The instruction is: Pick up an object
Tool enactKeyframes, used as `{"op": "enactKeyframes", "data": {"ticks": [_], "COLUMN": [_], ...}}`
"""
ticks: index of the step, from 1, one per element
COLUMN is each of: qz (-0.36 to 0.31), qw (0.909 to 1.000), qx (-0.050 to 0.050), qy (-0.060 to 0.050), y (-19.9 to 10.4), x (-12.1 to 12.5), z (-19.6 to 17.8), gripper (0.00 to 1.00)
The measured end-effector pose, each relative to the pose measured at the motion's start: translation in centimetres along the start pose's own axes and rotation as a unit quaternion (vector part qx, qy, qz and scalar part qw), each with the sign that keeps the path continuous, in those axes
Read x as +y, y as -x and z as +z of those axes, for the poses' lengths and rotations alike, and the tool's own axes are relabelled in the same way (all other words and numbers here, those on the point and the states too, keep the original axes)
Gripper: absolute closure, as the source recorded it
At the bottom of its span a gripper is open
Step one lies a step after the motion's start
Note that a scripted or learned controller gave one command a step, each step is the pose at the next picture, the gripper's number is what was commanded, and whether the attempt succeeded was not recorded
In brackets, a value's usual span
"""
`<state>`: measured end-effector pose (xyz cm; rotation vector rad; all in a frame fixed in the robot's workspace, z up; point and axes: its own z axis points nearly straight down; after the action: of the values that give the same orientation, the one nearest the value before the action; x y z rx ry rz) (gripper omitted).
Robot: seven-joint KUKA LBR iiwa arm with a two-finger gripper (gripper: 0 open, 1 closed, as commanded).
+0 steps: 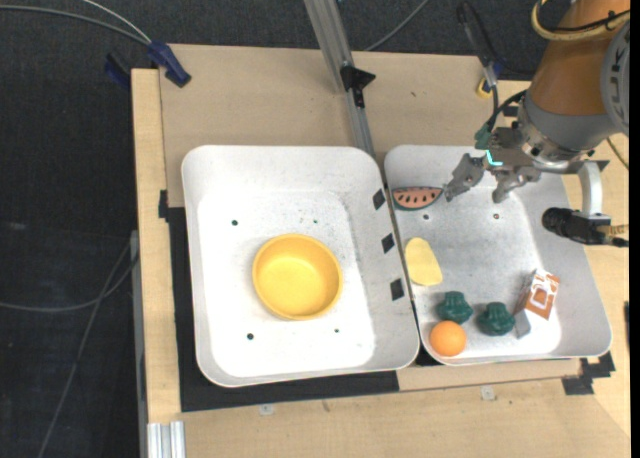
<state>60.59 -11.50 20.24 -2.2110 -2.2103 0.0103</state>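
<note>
A: What are we seeing nearest the gripper (487, 178)?

B: We are looking at a watermelon slice (416, 195) lying at the far left corner of the right bin (570, 336), just beside the left fingertip and not between the fingers. Nothing is sitting between them.

A: And the jaws?

B: We are seeing them spread apart, hanging over the far part of that bin, empty.

A: What else is lying in there?

B: We are finding a pale yellow piece (423, 263) along the left wall, nearer to us than the slice. Along the near edge an orange ball (448, 338) is resting, with two dark green toys (454, 306) (494, 318) just beside it, and an orange and white carton (541, 296) is sitting further right, tilted.

A: And the other bin?

B: In the left bin (215, 178) a yellow bowl (296, 275) is sitting upright near the middle. Both bins are resting side by side on the wooden bench (250, 86), with the grey and orange arm (578, 56) reaching in above the right one.
</note>
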Motion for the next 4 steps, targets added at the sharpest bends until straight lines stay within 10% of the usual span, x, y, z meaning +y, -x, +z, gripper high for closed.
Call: {"op": "enactKeyframes", "data": {"ticks": [4], "qz": [0.001], "qw": [1.0000], "qx": [0.000], "qy": [0.000], "y": [-1.1], "x": [-0.2], "z": [10.8], "gripper": [0.00]}}
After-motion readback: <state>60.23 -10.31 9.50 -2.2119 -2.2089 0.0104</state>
